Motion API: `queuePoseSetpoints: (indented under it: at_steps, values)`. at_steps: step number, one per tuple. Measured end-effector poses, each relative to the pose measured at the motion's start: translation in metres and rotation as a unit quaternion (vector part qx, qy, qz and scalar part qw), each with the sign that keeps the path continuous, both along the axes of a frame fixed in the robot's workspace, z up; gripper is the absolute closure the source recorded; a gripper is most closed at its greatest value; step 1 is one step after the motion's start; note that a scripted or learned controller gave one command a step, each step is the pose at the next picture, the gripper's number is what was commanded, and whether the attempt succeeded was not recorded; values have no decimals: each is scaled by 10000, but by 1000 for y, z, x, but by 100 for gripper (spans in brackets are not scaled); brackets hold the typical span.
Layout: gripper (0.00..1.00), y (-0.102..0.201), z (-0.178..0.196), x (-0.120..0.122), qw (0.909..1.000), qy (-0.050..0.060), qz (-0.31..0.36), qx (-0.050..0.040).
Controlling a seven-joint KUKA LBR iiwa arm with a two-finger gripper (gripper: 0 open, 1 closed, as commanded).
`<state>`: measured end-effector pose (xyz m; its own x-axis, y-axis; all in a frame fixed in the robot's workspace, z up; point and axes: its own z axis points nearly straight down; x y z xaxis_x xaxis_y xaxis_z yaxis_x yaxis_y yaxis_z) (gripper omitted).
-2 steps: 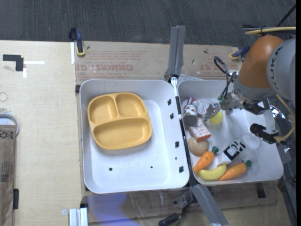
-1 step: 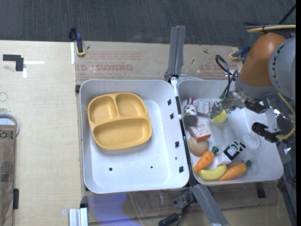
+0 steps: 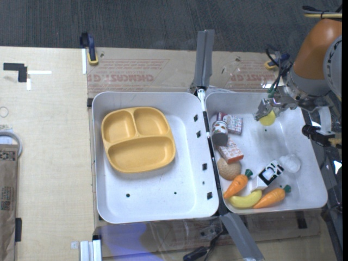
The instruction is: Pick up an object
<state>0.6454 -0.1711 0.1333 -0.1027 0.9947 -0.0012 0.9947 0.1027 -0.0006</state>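
Note:
My gripper (image 3: 266, 113) hangs over the far part of the right bin (image 3: 310, 145), below the arm's orange band. A small round yellow object (image 3: 267, 119) sits between its fingertips, lifted a little off the bin floor. In the bin's near left part lie a small can (image 3: 219, 128), a pink and white box (image 3: 235, 125), a red and white box (image 3: 231, 152), a brown round piece (image 3: 229, 169), two toy carrots (image 3: 236, 184) (image 3: 270, 196), a banana (image 3: 244, 200), a black and white piece (image 3: 270, 173) and a clear piece (image 3: 291, 163).
The left bin (image 3: 109, 194) holds a yellow divided plate (image 3: 138, 138) in its far left part. A grey divider (image 3: 205, 64) stands between the bins at the back. Cables and brackets crowd the right bin's right edge (image 3: 321, 135).

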Motion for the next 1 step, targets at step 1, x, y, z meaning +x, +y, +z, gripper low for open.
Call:
queuePoseSetpoints:
  at_steps: [1]
  values:
    - [100,88,109,14,9998,6,216,2]
